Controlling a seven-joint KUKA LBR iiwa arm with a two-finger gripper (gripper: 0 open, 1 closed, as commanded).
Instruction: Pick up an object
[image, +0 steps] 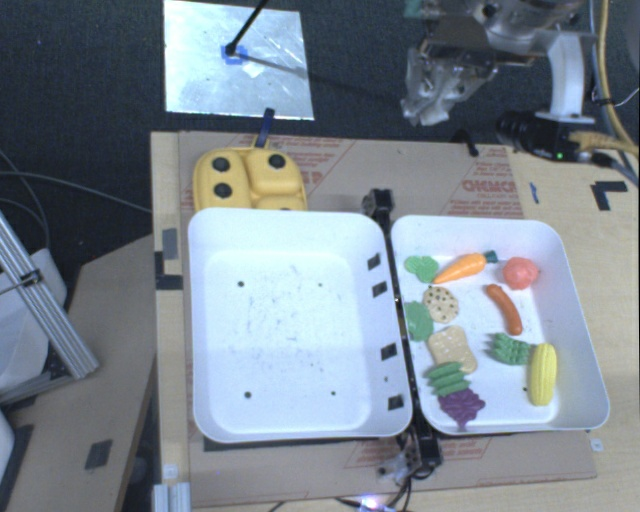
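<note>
1. Nearest to the camera, at the front edge of the right bin (575, 300), lies a bunch of purple grapes (461, 405), and just behind it a green pea pod (446, 377).
2. At the front right corner of this bin a yellow corn cob (542, 373) lies almost lengthwise, with a small green vegetable (509, 349) just beside it on its left.
3. In the middle of the right bin there is a square cracker (452, 347), and behind it a round speckled cookie (439, 301). A green leaf (417, 321) lies near the bin's left wall, beside these two.
4. A reddish sausage (504, 308) lies at a slant between the cookie and the right wall.
5. Along the back edge of the right bin are another green leafy piece (422, 267), an orange carrot (462, 267) and a red tomato (520, 272), from left to right.
6. Left bin (290, 330) shows its white floor with small dark specks.
7. Behind the left bin, a yellow tray (248, 179) with dark round spots lies on the cardboard sheet (400, 170).
8. Gripper (432, 108) hangs high above the bench, behind the back edge of the right bin and well apart from all the objects. It holds nothing; whether it is released or clenched, the view does not tell.
</note>
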